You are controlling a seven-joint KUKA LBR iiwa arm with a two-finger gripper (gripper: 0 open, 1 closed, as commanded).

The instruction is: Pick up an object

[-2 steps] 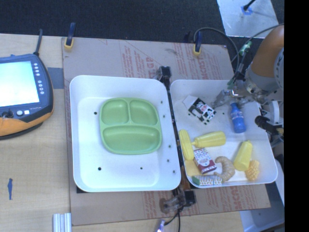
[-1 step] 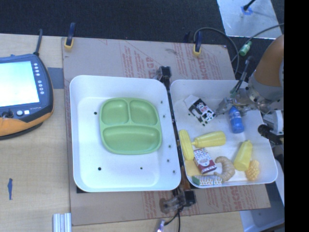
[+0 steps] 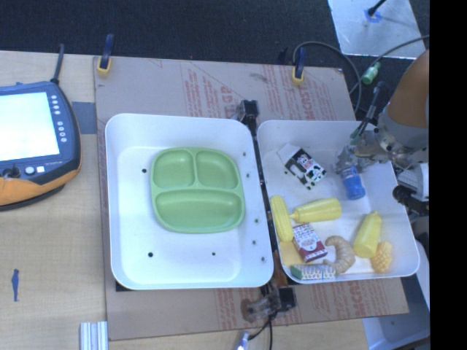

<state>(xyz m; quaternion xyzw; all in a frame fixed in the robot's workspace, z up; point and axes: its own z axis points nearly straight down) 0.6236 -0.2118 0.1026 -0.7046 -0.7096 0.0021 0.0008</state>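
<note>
Jaws (image 3: 350, 160) on the grey robot arm sit low in the right white bin (image 3: 332, 131), right above a small blue bottle-shaped toy (image 3: 353, 184). I cannot tell if they are wide or pinched. Near it lies a black and white cow-print box (image 3: 303, 167). Closer to the front are a long yellow toy (image 3: 318, 211), a red and white packet (image 3: 309, 242), a tan curly toy (image 3: 341, 253) and a yellow corn toy (image 3: 381, 256). The left white bin (image 3: 124, 195) holds a green plate with three parts (image 3: 197, 189).
</note>
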